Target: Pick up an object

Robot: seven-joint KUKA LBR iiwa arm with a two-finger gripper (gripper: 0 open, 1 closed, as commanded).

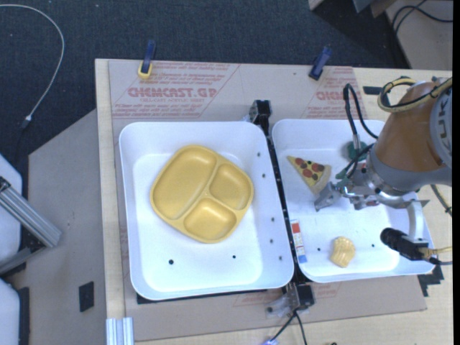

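Yellow ridged plastic lump (343,251) lay low in my right white bin (316,270), while my hand (332,196), grip state unreadable, hung nearer the toy pizza slice (310,170), risking a miss between them.

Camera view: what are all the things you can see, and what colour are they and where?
bins: two, white, side by side on the bench
divided plate: one, yellow, in the left bin
pizza slice toy: one, yellow with red dots, upper left of the right bin
small lumpy toy: one, pale yellow, near the front of the right bin
clamps: two, blue, at the board's far edge
arm: one, grey with orange band, over the right bin
hand: one, grey, beside the pizza slice toy
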